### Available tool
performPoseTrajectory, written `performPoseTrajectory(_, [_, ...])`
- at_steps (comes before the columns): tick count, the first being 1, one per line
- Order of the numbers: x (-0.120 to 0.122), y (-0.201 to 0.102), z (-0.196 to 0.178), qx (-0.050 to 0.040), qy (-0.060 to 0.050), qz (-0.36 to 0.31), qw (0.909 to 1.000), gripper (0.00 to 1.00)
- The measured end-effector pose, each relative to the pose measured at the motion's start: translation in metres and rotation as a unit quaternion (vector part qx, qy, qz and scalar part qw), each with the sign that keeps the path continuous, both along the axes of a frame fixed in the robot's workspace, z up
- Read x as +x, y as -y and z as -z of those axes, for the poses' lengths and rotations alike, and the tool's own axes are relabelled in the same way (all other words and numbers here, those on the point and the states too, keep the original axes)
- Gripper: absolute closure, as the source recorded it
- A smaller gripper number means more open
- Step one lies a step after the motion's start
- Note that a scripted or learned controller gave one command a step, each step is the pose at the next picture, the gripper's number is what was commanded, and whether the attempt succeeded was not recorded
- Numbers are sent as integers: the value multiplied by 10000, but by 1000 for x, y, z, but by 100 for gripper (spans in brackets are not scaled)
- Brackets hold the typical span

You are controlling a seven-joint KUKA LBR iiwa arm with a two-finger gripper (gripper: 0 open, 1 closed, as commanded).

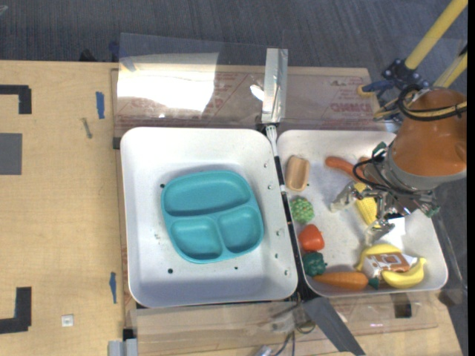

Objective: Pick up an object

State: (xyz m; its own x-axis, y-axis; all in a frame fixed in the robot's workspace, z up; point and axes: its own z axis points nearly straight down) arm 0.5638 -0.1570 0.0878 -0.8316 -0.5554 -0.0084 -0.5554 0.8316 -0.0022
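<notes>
The right bin (429, 232) holds several toy foods. My gripper (362, 212) hangs low over its middle under the orange wrist band, and it stands open. One silver finger (343, 196) is left of a small yellow piece (365, 209) and the other is at its lower right, so the piece lies between them. I cannot tell whether they touch it. Around it lie a red-orange chili (340, 165), a tan bread piece (297, 173), a green leafy ball (302, 211), a red pepper (311, 237), a carrot (342, 279) and a banana (404, 273).
The left bin (141, 162) holds a teal divided plate (213, 215). A dark green vegetable (315, 264) sits by the divider between the bins. A yellow-and-white item (382, 256) lies beside the banana. A clear panel and a metal upright (274, 87) stand behind the bins.
</notes>
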Motion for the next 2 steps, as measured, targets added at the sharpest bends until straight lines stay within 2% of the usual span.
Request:
performPoseTrajectory(1, [-29, 16, 0, -8, -2, 456, 9990, 0])
performPoseTrajectory(2, [-27, 16, -12, -15, 17, 448, 9990, 100])
